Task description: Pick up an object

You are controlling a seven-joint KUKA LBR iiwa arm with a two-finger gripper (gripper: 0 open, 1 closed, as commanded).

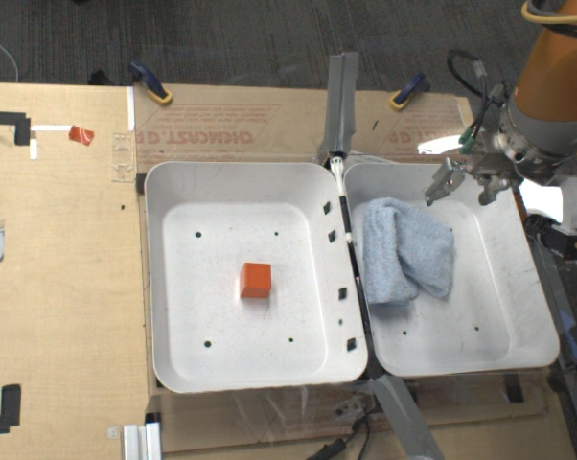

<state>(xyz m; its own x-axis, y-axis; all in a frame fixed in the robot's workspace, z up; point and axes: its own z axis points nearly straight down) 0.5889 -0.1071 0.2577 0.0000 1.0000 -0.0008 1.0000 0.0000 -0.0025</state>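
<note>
An orange block (256,281) lies near the middle of the left bin (173,353). In the right bin (519,343), a crumpled blue cloth (406,253) sits at nine o'clock, against the left wall. The gripper (461,189) hovers at the cloth's two o'clock, fingers spread wide, holding nothing.

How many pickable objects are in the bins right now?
2: an orange block in the left bin, a blue-grey towel in the right bin. The towel may hide something.
</note>
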